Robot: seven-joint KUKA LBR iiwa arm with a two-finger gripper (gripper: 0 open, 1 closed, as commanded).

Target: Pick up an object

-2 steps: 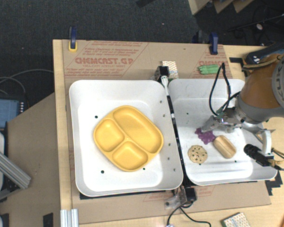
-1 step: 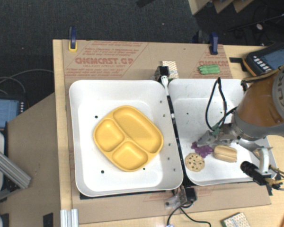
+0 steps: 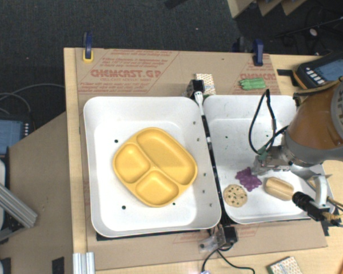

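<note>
Gripper (image 3: 263, 165) low over the right white bin (image 3: 231, 116), its opening impossible to judge from above.

Small purple knobbly toy (image 3: 249, 178) lies just beside it: likely light, slightly yielding, best pinched across its middle. Near it sit a tan bread-like roll (image 3: 279, 188) and a speckled round cookie (image 3: 235, 195); a yellow divided plastic plate (image 3: 154, 165) occupies the left bin (image 3: 100, 153).

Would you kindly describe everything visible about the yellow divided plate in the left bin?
The yellow divided plate looks like glossy moulded plastic, rounded in outline, with three compartments: one large and two smaller. It lies flat, right side up and turned at an angle, near the middle of the left bin, resting on the bin's floor. All three compartments look bare, and nothing else touches it.
</note>
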